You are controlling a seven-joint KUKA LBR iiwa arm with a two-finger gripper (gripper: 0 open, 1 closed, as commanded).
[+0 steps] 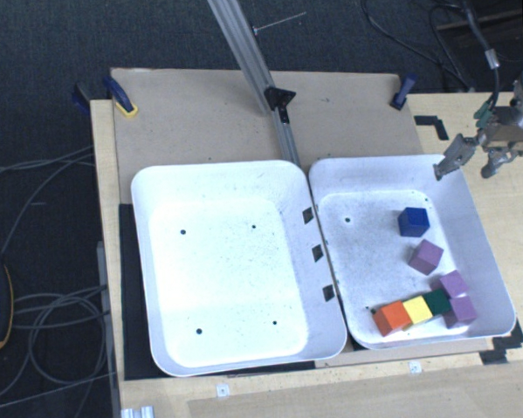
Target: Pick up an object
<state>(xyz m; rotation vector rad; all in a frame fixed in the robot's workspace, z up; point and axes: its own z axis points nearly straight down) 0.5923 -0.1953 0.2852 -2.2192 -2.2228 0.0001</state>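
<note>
My gripper (471, 161) hangs over the back right corner of the right bin (359, 242), its two fingers spread open with nothing between them. Inside that bin a blue cube (412, 221) lies left of and nearer the camera than the gripper, and a purple cube (426, 256) sits just in front of it. Along the bin's front wall runs a row of an orange block (390, 317), a yellow block (416, 309) and a green block (438, 303). Two more purple blocks (457, 296) crowd the front right corner.
The left bin (225, 267) lies beside the right one, joined by black clips (317, 252) along the shared edge. A metal pole (252, 60) slants over the back of the bench. Blue clamps (120, 96) hold the board's back corners. Cables lie on the floor at left.
</note>
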